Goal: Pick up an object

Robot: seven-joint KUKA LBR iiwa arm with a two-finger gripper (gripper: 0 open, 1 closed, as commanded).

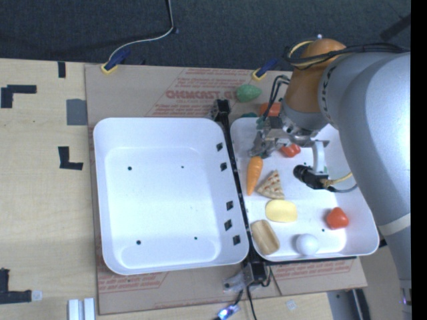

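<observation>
My gripper (261, 145) hangs low over the back left part of the right bin (353, 249), just above the top of an orange carrot (254, 173). A small red piece (290, 151) lies right beside the gripper. Further forward in the bin lie a tan wedge (271, 185), a yellow lump (281, 211), a brown bread roll (264, 237), a white ball (307, 244) and a red tomato (337, 217). I see nothing between the fingers.
The left bin (160, 192) stands beside the right one, with a black hinge strip (230, 179) between them. A green object (248, 93) lies on the cardboard behind the bins. A black cable part (308, 176) hangs over the right bin.
</observation>
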